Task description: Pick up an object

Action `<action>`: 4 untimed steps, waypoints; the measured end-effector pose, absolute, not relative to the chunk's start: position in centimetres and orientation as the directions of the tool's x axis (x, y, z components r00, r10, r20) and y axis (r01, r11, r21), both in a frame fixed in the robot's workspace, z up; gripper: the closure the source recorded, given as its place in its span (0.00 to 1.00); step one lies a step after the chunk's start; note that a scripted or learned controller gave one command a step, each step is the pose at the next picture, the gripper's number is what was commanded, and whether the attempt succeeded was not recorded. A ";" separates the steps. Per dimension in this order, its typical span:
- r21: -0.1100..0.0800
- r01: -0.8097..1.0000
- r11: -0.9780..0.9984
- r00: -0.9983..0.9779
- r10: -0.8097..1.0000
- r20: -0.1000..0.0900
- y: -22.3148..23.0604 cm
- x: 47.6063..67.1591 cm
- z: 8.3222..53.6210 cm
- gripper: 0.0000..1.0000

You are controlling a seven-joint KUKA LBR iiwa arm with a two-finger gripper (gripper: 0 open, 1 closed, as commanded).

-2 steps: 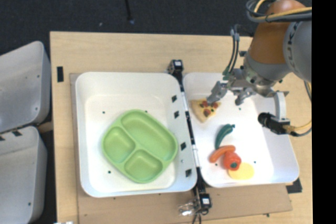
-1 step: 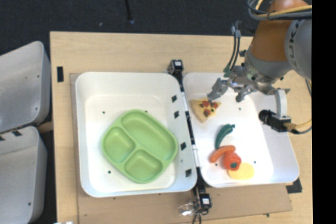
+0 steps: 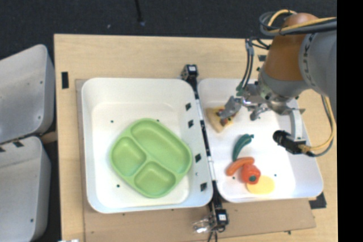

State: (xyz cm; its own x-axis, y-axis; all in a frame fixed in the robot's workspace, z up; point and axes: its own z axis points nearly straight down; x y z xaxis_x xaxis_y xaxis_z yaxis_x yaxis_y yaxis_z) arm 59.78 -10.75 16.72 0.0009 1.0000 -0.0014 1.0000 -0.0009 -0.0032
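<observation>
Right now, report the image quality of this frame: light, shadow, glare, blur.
Camera view: soft, even light; the white bins look bright and slightly washed out, without hard glare. The green tray casts a faint shadow. Overall focus is soft, so the small items beside the gripper blur together. The floor above the bench is dark and nearly featureless.

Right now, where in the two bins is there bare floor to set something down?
Left bin: bare floor all around the green divided plate, widest along the top. Right bin: a bare patch at the lower right, beside the toy vegetables. The right bin's upper part is crowded by the hand and a tan piece.
</observation>
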 end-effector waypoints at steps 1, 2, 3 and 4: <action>-0.005 1.000 -0.001 0.001 1.000 -0.001 -11.4 59.4 10.5 0.00; -0.001 1.000 -0.004 0.004 1.000 -0.001 -11.5 59.4 10.1 0.00; 0.002 1.000 -0.010 0.010 1.000 0.000 -11.6 59.5 11.2 1.00; 0.006 1.000 -0.005 0.005 1.000 -0.001 -11.5 59.0 17.5 1.00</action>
State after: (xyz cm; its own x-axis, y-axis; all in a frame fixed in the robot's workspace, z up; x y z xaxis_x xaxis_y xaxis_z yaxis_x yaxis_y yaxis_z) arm 59.04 -11.54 17.45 0.0053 1.0000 -0.0010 1.0000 -0.0053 0.0057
